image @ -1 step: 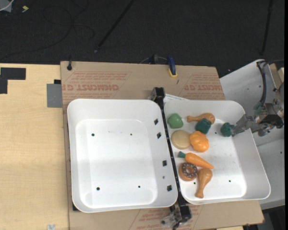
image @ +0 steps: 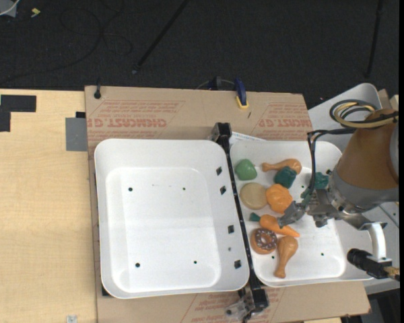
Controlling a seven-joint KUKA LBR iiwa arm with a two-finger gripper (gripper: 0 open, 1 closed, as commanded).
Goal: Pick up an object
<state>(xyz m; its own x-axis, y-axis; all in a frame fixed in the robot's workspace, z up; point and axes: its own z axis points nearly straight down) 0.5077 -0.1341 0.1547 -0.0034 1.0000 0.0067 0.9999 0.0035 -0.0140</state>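
Beside the fingers (image: 291, 215), an orange carrot (image: 280, 226)

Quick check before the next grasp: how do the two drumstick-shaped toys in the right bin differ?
The upper drumstick lies roughly sideways near the bin's far end, next to the teal piece; the lower drumstick lies closer to lengthwise at the near end, beside the donut. The lower one looks larger. The gripper sits between them, closer to the lower one. Both are orange-tan, with a fat end tapering to a thin one.
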